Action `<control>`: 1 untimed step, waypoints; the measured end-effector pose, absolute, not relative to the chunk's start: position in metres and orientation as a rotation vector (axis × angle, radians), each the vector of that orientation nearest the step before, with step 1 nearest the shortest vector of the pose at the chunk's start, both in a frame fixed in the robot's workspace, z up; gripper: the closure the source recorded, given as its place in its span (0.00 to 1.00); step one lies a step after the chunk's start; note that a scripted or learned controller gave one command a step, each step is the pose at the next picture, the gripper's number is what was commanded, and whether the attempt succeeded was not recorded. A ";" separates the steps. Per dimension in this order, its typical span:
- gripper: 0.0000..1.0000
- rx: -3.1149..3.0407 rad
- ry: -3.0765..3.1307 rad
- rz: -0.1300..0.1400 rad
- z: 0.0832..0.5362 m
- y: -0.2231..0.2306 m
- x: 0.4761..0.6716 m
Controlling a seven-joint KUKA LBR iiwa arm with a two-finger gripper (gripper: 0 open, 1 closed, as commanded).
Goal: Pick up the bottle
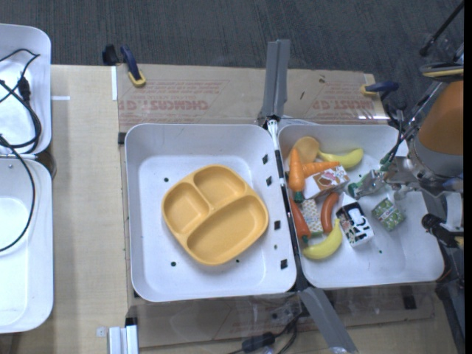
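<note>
The bottle (pixel 355 225) is small and white with a black label. It lies on its side in the right bin (pixel 413 264), next to a banana (pixel 324 245). My gripper (pixel 366 185) hangs over the middle of that bin, up and slightly right of the bottle, and a gap separates the two. The grey arm with its orange band (pixel 446 124) comes in from the right edge. Nothing shows in the gripper's grasp.
The right bin also holds a carrot (pixel 296 169), a second banana (pixel 343 157), a red sausage (pixel 329 211), a small printed box (pixel 330 178) and a green packet (pixel 387 214). A yellow divided plate (pixel 214 214) lies in the left bin (pixel 147 198).
</note>
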State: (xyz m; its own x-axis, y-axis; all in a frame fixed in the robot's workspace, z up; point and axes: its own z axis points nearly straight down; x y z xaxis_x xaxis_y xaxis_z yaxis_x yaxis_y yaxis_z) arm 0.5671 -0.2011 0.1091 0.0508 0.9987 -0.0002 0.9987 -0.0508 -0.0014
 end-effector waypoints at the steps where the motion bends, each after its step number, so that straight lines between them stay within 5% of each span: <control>1: 0.00 -2.005 -2.416 -0.002 0.096 -0.210 0.624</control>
